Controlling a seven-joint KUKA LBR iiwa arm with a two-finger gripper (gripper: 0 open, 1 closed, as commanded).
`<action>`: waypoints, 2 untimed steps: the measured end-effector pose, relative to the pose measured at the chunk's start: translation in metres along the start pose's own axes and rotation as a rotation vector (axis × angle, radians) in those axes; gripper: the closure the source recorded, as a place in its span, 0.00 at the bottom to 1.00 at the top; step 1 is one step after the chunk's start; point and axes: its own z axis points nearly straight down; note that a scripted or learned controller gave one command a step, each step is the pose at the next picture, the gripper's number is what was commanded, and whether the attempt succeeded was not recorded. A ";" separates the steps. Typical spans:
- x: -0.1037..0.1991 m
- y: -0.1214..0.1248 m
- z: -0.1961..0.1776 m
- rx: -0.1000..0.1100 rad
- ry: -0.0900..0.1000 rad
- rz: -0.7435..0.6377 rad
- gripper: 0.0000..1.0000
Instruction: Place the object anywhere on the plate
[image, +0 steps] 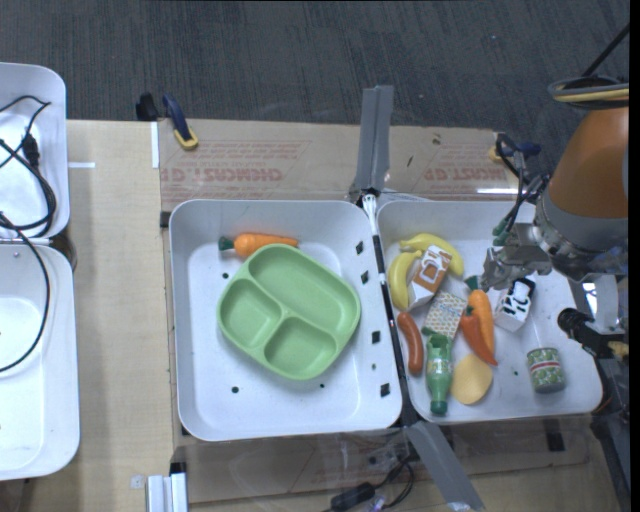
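Since the green plate (290, 311) sat alone in the left bin (195, 330), tilted on the diagonal with its three compartments bare, nothing had been placed on it yet; a toy carrot (258, 241) lay just beside its upper rim, touching or nearly so, off the plate

The likely pick objects were piled in the right bin (585, 395): bananas (415, 262), a small carton (433, 269) resting on them, a sausage (411, 343), a green bottle (438, 372), a speckled packet (446, 314), a second carrot (480, 325), a yellowish lemon-like piece (472, 380), a black-and-white carton (515, 302) and a small can (545, 369) a bit apart toward the right wall

The gripper (505, 262) hung low over the upper part of that pile, just above the second carrot, arm coming in from the right, which read as lining up a grasp there. Whether it was clenched, released or had anything, I could not tell, too dark and cluttered. Judged: task at pick stage, clutter made a clean grab risky, neighbours touching the carrot could get dragged
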 end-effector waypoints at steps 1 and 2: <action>0.089 0.034 0.014 -0.001 0.001 -0.068 1.00; 0.147 0.000 0.013 0.000 0.001 -0.134 1.00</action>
